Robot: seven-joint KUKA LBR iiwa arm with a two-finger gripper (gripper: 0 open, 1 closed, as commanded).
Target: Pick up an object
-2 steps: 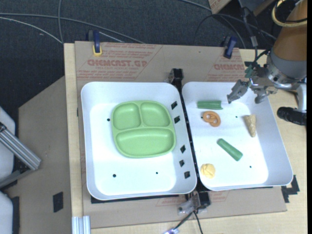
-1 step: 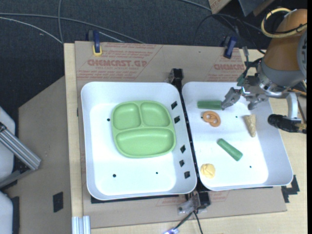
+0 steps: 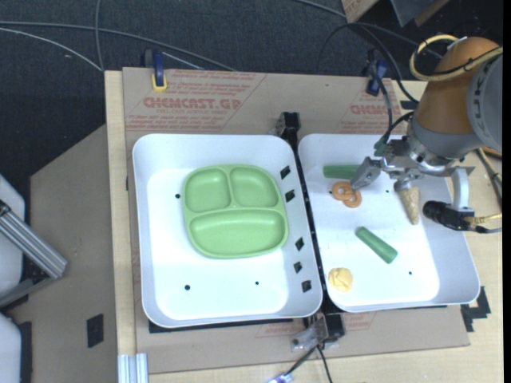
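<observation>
The right bin [image 3: 447, 282] holds several small objects. A dark green bar [image 3: 341, 171] lies near its back left, with an orange ring [image 3: 347, 195] just in front of it. A green cylinder [image 3: 376, 244] rests in the middle, and a yellow lump [image 3: 341, 278] sits at the front left. A beige cone-shaped piece [image 3: 410, 203] lies toward the right. My gripper [image 3: 385, 182] hangs over the back of this bin, open. One finger points down toward the orange ring and the other toward the beige piece. Nothing sits between the fingers.
The left bin [image 3: 160, 294] holds a light green divided plate [image 3: 235, 211]. A black divider with clips [image 3: 297, 214] runs between the bins. The arm's orange band [image 3: 455, 78] and a black cable fitting [image 3: 447, 214] overhang the right bin's right side.
</observation>
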